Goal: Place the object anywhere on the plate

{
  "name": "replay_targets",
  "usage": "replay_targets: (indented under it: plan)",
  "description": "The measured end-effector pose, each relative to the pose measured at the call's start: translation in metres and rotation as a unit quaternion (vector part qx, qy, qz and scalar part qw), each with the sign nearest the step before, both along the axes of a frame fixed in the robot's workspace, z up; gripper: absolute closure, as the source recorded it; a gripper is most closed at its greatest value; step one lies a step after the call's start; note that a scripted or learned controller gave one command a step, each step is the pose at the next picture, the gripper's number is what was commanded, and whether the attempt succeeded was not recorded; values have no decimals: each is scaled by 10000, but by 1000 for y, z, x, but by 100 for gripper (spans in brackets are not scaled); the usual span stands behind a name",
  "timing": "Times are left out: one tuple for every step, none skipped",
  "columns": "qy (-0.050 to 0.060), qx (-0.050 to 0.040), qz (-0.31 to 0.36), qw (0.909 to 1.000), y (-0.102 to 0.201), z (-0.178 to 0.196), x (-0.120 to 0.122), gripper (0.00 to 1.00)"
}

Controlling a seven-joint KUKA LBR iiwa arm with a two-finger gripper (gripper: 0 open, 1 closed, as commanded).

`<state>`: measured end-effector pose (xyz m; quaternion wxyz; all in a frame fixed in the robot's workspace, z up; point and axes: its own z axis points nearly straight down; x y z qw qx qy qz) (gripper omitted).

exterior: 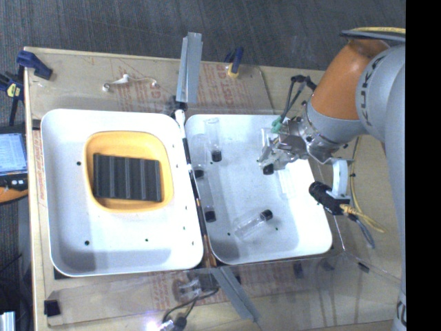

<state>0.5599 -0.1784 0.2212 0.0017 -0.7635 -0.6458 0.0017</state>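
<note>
The bench [103, 67] carries two white bins side by side. The left bin [62, 205] holds a yellow plate [127, 142], and a dark ribbed block [128, 177] lies on the middle of it. The right bin [306, 236] holds clear vials with black caps: one [252, 223] lies tilted near the front of the bin, another [213, 140] lies along the far left part, just beside the bins' shared edge. None of them touches the plate; they are well apart from it, in the other bin. The arm [358, 81] reaches in from the right, its orange band over the bin's far right corner. The gripper [274, 158] hangs over the right part of the right bin; whether anything is pinched there, I cannot tell.
</note>
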Motion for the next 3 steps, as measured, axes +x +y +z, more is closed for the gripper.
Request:
replay_targets:
  plan:
    - [-11,5,561,9984,69,19,64,100]
    - [-22,4,1752,9845,107,79,97,100]
    - [-3,15,3758,9267,142,-31,92,100]
